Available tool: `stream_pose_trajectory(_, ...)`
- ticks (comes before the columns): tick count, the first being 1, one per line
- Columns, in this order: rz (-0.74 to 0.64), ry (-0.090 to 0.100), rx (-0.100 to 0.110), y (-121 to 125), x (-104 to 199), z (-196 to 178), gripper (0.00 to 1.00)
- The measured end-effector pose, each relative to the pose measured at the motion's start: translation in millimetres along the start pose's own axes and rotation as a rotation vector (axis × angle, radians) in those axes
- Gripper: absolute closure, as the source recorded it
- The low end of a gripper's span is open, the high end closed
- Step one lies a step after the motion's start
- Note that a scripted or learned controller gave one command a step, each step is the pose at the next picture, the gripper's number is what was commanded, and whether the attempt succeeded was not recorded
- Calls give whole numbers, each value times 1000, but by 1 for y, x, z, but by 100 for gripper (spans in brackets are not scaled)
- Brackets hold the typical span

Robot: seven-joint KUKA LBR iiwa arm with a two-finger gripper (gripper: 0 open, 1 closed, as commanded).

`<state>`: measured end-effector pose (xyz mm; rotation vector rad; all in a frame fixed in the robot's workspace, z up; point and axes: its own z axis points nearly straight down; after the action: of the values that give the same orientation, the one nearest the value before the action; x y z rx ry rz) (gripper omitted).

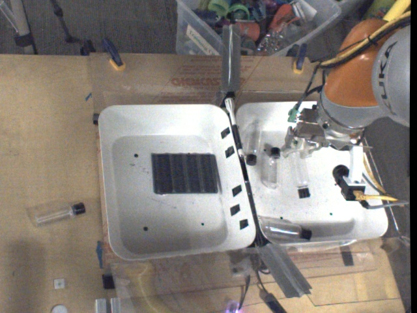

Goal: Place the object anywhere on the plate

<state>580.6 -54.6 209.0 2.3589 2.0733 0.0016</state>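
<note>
1. the arm [365,64] reaches in from the right over the far part of the right bin [365,223]
2. the gripper [305,141] hangs above that bin; i cannot tell how its jaws stand
3. clear vials lie in the right bin: one [270,168] left of the gripper, one [301,175] just under it, one [287,229] at the near wall
4. the left bin [124,129] holds a dark ridged plate [185,173]
5. another vial [57,212] lies on the bench [45,122], well left of both bins

Pale wooden bench [45,129], grey carpeted floor [98,12] behind, clear tub of colourful clutter [260,8] at the back.
</note>
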Motion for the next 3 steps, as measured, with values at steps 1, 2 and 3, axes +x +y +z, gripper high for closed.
stream_pose_trajectory(1, 268, -1, 1, 24, 104, 25, 100)
stream_pose_trajectory(2, -389, 0, -1, 61, 198, 52, 100)
stream_pose_trajectory(3, -227, 0, 0, 53, 262, -1, 100)
